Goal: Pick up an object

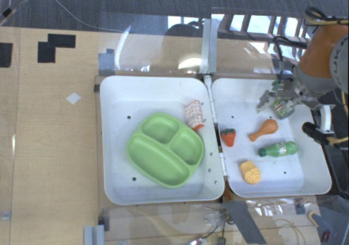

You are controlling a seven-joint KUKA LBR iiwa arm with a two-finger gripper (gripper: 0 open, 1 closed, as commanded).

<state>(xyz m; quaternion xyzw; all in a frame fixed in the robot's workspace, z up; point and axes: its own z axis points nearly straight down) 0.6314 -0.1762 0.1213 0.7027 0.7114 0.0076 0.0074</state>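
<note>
Green-and-white object (283, 108) pinched between the fingers (276, 100) (small, label unreadable) above the right bin (313, 184)

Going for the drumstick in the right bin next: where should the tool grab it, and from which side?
Take the drumstick across its narrow shaft near the lower-left end, coming from above. It lies flat and slanted, thick end toward the upper right, with bare bin floor on both sides, so the fingers should straddle it crosswise to its length.

Two white bins sit side by side on a tabletop (49, 129). The left bin (114, 184) holds a green divided plate (165, 150) and a small packet (193, 114). The right bin (311, 181) holds a strawberry (228, 137), drumstick (264, 129), green bottle (278, 150) and corn (250, 172). The pincer (278, 102) hangs over its far edge.
</note>
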